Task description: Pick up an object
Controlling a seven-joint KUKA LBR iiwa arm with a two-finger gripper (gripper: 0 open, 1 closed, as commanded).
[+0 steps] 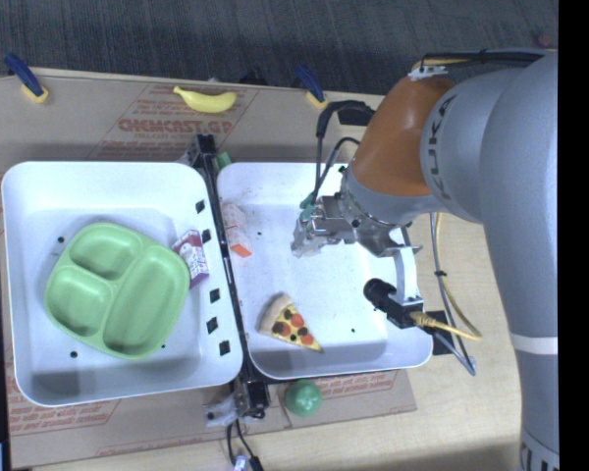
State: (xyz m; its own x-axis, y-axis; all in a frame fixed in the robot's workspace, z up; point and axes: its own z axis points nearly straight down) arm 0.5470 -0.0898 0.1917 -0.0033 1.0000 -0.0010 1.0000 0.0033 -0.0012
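Arm above the right bin, objects in both bins

From the left: a green tray and a small packet lie in the left bin; a pizza slice toy lies near in the right bin; the gripper hangs beyond it, state not clear.

1. We see our grey arm coming in from the right side, large in the view.
2. Its orange band sits just above and to the right of our gripper.
3. Our wrist points to the left and downward.
4. Our gripper is blurred and small, so we leave its state unsaid.
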